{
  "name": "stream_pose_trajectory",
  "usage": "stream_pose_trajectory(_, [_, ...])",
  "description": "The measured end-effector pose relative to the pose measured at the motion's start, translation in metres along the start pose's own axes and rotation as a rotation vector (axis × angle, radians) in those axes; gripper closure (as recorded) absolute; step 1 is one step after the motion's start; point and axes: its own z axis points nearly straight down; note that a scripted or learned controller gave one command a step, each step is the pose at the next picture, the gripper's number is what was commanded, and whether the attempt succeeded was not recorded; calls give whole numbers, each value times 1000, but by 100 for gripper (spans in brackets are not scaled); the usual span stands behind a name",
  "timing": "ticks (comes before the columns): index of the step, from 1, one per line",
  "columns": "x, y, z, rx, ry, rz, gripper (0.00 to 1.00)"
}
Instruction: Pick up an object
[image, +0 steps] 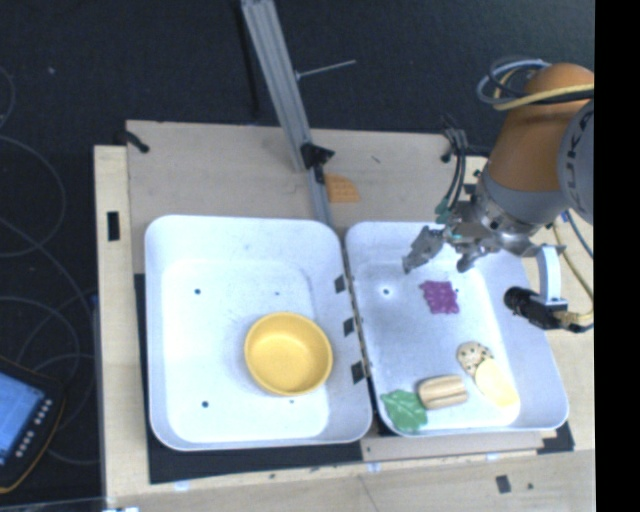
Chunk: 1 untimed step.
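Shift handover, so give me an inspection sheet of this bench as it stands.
Surface: wooden bench with left bin and right bin side by side.
Job's things: yellow bowl in left bin; purple piece, green piece, tan block, yellow piece, speckled ball in right bin.
Clutter: orange tag on bench.
Grippers: claw open above right bin, holding nothing.
Cables: loops at arm.
Surroundings: metal rail; tablet.

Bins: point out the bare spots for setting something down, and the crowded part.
Left bin: bare all around the yellow bowl. Right bin: bare along its left side, below the pincer. Crowded at its near edge: green piece, tan roll, yellow piece.
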Motion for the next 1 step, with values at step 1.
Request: stream_pose_trajectory(1, [0, 0, 0, 0, 0, 1, 0])
